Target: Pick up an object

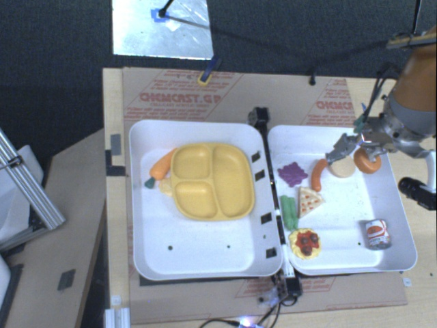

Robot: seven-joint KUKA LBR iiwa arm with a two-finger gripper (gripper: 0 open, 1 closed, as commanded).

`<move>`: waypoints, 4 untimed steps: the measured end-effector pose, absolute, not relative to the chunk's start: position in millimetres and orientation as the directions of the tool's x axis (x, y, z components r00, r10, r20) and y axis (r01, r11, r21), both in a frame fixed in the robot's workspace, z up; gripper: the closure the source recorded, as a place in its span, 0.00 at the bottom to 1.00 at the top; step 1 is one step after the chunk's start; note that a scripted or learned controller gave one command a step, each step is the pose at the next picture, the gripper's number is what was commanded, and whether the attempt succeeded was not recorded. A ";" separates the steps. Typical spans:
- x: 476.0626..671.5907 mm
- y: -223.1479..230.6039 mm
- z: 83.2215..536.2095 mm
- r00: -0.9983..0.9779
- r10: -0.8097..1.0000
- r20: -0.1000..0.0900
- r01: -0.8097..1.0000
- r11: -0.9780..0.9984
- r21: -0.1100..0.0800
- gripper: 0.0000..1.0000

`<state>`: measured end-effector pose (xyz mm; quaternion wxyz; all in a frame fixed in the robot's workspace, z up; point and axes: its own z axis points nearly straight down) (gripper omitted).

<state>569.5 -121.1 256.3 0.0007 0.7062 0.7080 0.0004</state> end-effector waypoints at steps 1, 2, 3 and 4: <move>576.7 -117.8 196.8 -0.002 1.000 0.001 1.000 0.002 -0.003 0.00; 572.5 -123.4 136.3 -0.001 1.000 0.001 1.000 0.001 -0.004 0.00; 575.5 -122.3 88.6 -0.001 1.000 0.002 1.000 0.001 0.007 0.00; 576.7 -125.0 101.4 -0.001 1.000 -0.005 1.000 0.002 0.014 1.00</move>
